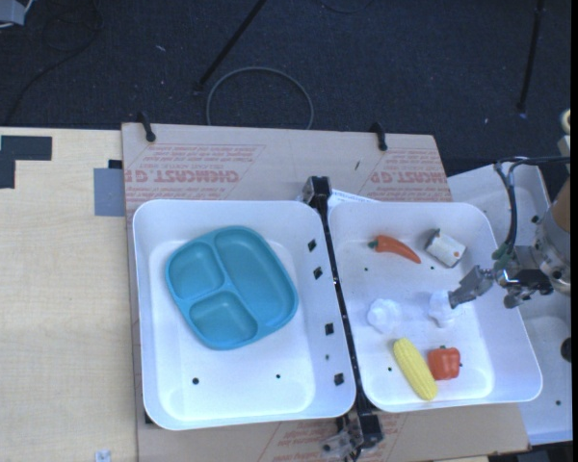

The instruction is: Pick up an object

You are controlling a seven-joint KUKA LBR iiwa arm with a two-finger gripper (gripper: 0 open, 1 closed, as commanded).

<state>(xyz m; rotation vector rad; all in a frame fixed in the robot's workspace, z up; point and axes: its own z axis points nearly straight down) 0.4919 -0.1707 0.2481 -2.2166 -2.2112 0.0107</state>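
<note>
Two white bins (pixel 173 373) on cardboard (pixel 270 166), wooden bench (pixel 48 306), dark carpet (pixel 366 46), fingers (pixel 468 289) perhaps open, unclear

A robotics lab: clamped white bins (pixel 154 258) on a cardboard-topped bench (pixel 279 166), loose cables (pixel 260 89) across dark carpet.

**My robot arm, seen beside the right bin**

I see the arm's end just past the right bin (pixel 515 354) and its outer wall. The gripper (pixel 465 292) is grey metal with dark joints. Behind it, a black cable (pixel 509 210) loops upward. A sliver of orange band (pixel 562 210) shows above the wrist.
</note>
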